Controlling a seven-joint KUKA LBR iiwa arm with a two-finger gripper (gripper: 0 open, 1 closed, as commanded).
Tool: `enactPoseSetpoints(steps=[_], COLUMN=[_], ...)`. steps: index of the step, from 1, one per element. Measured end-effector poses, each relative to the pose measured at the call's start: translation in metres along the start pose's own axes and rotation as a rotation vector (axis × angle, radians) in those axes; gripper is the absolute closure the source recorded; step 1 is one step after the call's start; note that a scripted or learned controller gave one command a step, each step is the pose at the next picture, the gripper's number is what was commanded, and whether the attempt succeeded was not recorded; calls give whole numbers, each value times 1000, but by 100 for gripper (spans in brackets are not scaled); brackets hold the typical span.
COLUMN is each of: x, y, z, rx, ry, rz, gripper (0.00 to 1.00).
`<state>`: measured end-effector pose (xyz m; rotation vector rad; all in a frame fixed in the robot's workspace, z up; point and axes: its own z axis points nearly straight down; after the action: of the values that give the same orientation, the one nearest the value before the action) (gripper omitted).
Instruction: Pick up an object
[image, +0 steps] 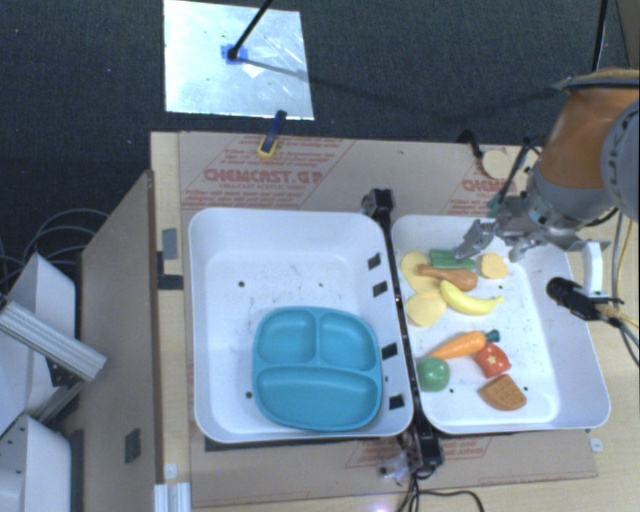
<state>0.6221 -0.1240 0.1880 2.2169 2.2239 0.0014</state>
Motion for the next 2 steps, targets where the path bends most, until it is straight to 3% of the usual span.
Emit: enactPoseSetpoints(steps=[1,2], x=[84,186], y=[-35,-100], z=[4,4], rx=[3,4], ry=[4,5], rz=[-8,-10], gripper=[0,0])
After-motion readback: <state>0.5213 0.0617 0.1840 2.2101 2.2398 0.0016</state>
